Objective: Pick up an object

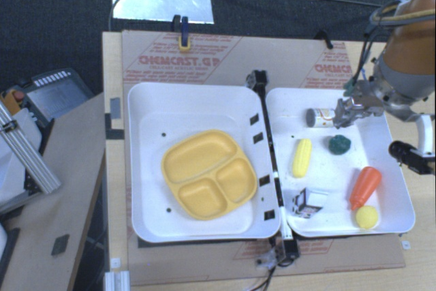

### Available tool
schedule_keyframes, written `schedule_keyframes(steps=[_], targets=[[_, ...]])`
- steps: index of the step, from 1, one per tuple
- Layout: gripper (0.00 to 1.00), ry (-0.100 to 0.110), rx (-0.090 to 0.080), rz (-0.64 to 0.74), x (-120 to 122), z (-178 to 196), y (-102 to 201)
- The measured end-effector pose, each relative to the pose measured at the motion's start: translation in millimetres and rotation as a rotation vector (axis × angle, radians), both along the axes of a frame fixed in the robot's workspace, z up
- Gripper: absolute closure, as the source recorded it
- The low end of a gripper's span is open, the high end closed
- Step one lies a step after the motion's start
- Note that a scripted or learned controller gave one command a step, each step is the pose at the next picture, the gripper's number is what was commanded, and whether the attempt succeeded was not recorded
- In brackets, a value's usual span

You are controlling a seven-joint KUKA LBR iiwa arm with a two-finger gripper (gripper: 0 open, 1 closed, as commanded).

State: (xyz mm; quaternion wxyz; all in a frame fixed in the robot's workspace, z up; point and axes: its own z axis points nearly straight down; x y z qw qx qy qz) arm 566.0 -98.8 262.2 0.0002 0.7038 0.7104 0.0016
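The right bin (402,215) holds a yellow corn cob (301,157), a dark green lump (339,144), an orange carrot (365,187), a yellow ball (367,217), a small black-and-white box (308,202) and a grey-and-white cylinder (319,117). My gripper (343,114) hangs over the bin's back part, right beside the cylinder's right end and just above the green lump. Whether the cylinder sits between its fingers is hidden from this angle.
The left bin (146,146) holds a yellow three-compartment plate (208,174). A black divider with clips (266,146) runs between the bins. Cardboard (225,58) lies under both. A yellow clamp (184,34) sits at the back; cables run across the top.
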Motion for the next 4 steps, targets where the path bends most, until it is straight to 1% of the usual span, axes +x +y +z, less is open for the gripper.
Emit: schedule_keyframes(steps=[1,2,3,4], targets=[[1.0,0.002,0.0,0.0,-13,-18,54],[1.0,0.002,0.0,-0.001,-25,-28,97],[1.0,0.002,0.001,0.001,-40,-25,156],[1.0,0.004,0.001,0.001,-53,-45,210]])
